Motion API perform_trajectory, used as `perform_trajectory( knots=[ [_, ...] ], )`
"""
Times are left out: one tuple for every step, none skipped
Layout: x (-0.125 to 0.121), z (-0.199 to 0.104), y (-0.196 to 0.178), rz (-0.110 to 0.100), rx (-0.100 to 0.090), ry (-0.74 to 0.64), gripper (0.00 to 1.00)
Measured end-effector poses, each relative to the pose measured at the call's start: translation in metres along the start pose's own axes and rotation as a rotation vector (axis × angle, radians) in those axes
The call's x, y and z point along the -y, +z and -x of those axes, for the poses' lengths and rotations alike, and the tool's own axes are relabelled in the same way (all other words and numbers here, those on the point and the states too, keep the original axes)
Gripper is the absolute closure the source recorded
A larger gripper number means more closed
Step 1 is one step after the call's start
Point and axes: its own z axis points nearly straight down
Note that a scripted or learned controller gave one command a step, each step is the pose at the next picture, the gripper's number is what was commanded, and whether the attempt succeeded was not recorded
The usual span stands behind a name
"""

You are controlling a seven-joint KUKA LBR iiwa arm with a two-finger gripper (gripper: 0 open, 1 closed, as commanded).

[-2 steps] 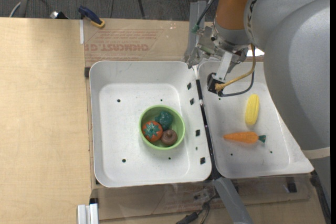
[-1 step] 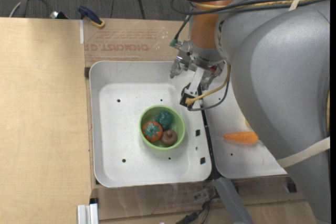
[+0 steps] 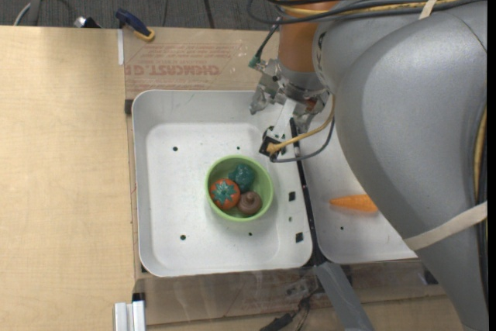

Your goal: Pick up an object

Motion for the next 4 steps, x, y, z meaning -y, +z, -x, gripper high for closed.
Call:
perform_trajectory(
  knots=[
    [0.031, -0.056, -0.124, -0.031, -0.010, -0.019, 0.00],
    [0.119, -0.103, 0.029, -0.035, -0.007, 0.023, 0.00],
    [0.045, -0.054, -0.125, -0.032, -0.008, 0.117, 0.00],
    [0.136, -0.020, 0.030, -0.037, -0.002, 0.326, 0.00]
  ],
)
